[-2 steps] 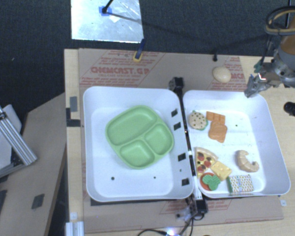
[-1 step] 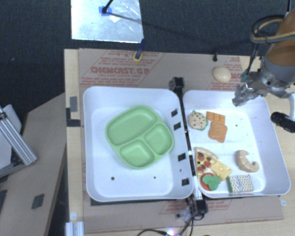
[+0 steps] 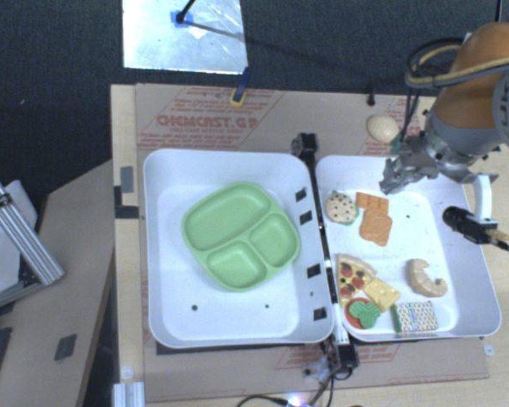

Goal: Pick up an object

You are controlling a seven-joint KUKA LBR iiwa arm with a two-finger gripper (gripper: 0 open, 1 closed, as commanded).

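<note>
The right bin (image 3: 467, 257) holds several toy foods: a chocolate-chip cookie (image 3: 341, 208), an orange cracker (image 3: 372, 202) with an orange piece (image 3: 376, 226) just below it, a croissant (image 3: 427, 278), a pizza slice (image 3: 354, 272), a cheese wedge (image 3: 381, 294), a tomato with a green leaf (image 3: 364, 313) and a speckled wafer (image 3: 416, 317). My gripper (image 3: 394, 181) hangs over the bin's far edge, just right of and above the cracker, apart from it. Nothing shows between its tips.
The left bin (image 3: 165, 227) bears a green divided plate (image 3: 240, 235). A black divider with clips (image 3: 316, 227) runs between the bins. A beige egg-shaped object (image 3: 382, 127) lies on the bench behind the right bin. A black cylinder (image 3: 463, 222) juts over the right bin's right side.
</note>
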